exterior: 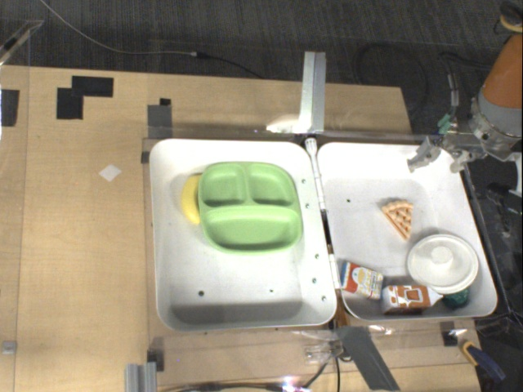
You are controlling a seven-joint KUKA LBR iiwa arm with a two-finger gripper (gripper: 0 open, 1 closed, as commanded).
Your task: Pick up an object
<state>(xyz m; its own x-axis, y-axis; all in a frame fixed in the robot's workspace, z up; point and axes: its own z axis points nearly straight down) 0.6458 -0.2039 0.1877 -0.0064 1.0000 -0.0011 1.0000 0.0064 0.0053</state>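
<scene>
two small cartons (384,288) lie along the near wall of the right bin (359,178), just beside an upturned white bowl (442,260). beyond the bowl sits a waffle wedge (399,217), alone and probably the easiest pick. left of it, a green divided plate (248,205) covers a banana (189,200). the pincer (441,152) hangs over the bin's far right corner, prongs apart, clasping nothing.

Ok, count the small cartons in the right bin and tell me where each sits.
2. One carton lies at the right bin's near-left corner; the other lies along the near wall, beside the white bowl. The bowl may hide more.
</scene>
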